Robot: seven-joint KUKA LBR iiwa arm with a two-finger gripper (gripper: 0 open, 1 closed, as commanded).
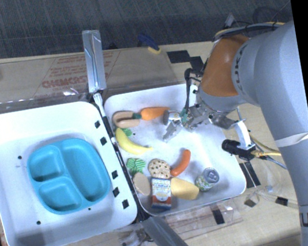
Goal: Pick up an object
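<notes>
From my remote feed: the grey arm w/ orange band reaches in from 3 o'clock, its gripper (173,127) low over the right bin (219,164), metal fingers (170,130) slightly apart w/ nothing between them. They hang just at 3 o'clock of the yellow banana (129,143), a smooth curved plastic piece by the bin's left wall. At 12 o'clock of the gripper lies a glossy orange carrot (153,113), touching a brown-and-tan sausage-shaped toy (123,119). At 6 o'clock: an orange-red hot dog (181,162), a speckled round cookie (158,168), a printed box (161,192), a pale yellow wedge (183,188), a small metal can (208,179) and a green leafy piece (136,165). The left bin (4,173), matte white w/ rounded corners, holds a teal three-compartment tray (68,175). Both bins sit on a tan bench (34,72); dark ribbed flooring beyond at 12 o'clock.
</notes>
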